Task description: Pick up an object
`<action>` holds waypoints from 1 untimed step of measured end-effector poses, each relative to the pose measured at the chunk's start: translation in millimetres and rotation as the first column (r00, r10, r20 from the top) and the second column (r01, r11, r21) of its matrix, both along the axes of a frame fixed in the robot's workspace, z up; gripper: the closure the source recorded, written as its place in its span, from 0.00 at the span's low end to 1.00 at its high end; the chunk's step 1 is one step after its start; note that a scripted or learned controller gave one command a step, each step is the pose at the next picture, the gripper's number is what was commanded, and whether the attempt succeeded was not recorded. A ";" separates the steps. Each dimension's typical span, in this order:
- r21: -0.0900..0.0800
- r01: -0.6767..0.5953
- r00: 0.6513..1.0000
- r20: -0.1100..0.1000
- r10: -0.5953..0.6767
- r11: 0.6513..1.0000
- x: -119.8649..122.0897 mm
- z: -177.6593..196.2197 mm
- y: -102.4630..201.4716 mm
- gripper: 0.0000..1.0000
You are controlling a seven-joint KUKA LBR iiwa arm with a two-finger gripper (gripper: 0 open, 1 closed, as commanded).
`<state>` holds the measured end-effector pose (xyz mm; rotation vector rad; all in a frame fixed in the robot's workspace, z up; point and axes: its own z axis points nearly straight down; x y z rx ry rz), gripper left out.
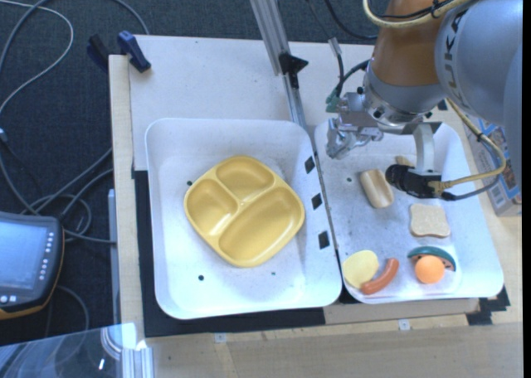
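Plainly, start from the table, which carries both bins; the arm reaches in over the right bin, while the left bin holds only a yellow divided plate; the plate looks too broad and flat to be a sensible pick. The end effector hangs over the far left corner of the right bin, above bare floor, with nothing seen in its grasp; you cannot tell whether it is released or clenched, because the wrist hides much of it. The nearest candidate is the tan roll, lying just beside it, toward the bin's middle; I would shift across, line up over the roll's narrow width, and descend straight. Near the front wall lie a toast slice, a yellow disc, an orange ball and a red sausage; the disc and sausage touch, so leave them alone. A teal piece behind the ball is hard to identify.
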<state>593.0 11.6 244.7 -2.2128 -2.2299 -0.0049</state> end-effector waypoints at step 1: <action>0.000 0.001 1.000 0.000 -0.001 1.000 26.8 -5.6 55.7 1.00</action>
